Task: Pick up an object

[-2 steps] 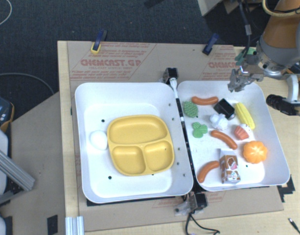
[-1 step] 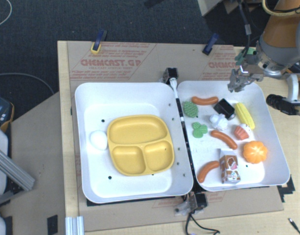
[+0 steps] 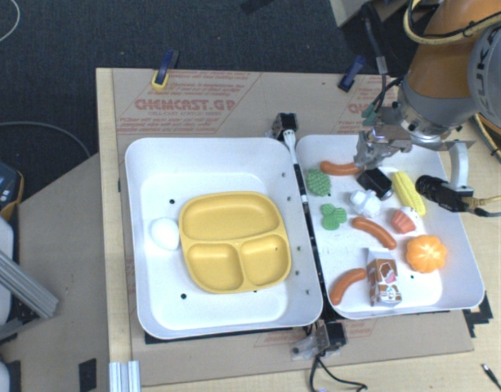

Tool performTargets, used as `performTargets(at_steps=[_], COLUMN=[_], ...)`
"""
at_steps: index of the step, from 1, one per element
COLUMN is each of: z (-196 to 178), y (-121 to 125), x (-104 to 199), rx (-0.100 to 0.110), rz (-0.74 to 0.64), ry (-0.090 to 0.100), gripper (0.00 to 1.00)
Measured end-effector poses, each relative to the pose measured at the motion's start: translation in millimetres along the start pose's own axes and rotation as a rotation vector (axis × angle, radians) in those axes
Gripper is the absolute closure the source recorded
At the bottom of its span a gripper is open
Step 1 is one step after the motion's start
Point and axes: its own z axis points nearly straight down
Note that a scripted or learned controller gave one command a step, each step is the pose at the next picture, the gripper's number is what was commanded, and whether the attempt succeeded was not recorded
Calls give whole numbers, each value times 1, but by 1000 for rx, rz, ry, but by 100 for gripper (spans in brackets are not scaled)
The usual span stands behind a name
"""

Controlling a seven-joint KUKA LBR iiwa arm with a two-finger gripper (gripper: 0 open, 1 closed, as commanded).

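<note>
Brown cardboard [image 3: 234,96] covers the bench, and on it sit two shallow white bins: the left bin [image 3: 144,219] holds a big yellow plastic plate with three parts [image 3: 234,242] and a small white egg [image 3: 163,233], and the right bin [image 3: 458,288] holds toy food. Above the right bin's far end, the grey and orange arm [image 3: 446,64] hangs its gripper [image 3: 374,155] just beside a little orange sausage [image 3: 340,168] and a yellow corn cob [image 3: 408,191]; I cannot tell how its fingers are set. Toys there lie so close together that I think it could bump one away or grab nothing.

One fixed camera looks down at a slant on both white bins [image 3: 144,219] from above.
</note>
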Motion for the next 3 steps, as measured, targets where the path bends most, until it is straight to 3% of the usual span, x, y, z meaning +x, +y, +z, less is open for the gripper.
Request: performTargets(at_steps=[1,2,3], z=[4,-2,-9], y=[-10,-28,-22], x=[59,57,52], rx=[0,0,-6], rz=[-3,5,4], ry=[1,-1,-2], gripper=[100,100,100])
